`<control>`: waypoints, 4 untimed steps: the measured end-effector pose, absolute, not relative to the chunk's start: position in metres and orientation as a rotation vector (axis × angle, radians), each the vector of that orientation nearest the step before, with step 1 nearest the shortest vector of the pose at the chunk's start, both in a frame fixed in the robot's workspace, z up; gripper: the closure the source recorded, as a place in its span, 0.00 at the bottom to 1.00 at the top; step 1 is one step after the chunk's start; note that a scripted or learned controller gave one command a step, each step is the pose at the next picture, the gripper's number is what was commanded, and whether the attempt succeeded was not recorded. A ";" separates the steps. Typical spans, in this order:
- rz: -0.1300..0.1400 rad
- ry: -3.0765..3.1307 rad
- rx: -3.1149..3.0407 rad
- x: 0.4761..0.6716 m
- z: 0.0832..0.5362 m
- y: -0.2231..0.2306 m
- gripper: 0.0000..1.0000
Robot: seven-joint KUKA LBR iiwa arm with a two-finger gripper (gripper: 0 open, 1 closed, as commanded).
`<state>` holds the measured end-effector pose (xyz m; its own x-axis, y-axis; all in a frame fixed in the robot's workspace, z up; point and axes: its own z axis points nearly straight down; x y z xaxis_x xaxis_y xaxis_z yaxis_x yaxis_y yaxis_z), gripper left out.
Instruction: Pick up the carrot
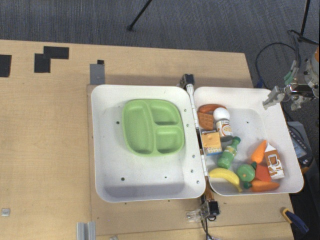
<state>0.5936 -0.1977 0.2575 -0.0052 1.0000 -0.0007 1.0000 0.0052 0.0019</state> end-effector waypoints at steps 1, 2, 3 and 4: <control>0.000 2.393 2.035 0.563 0.159 -0.206 0.00; 0.003 2.544 1.835 0.565 0.086 -0.196 0.00; 0.004 2.645 1.680 0.568 0.087 -0.156 0.00; 0.004 2.777 1.449 0.556 0.087 -0.169 0.00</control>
<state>0.5557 -0.1687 0.0871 -0.5721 0.8202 -0.0066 0.8202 0.5721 0.0065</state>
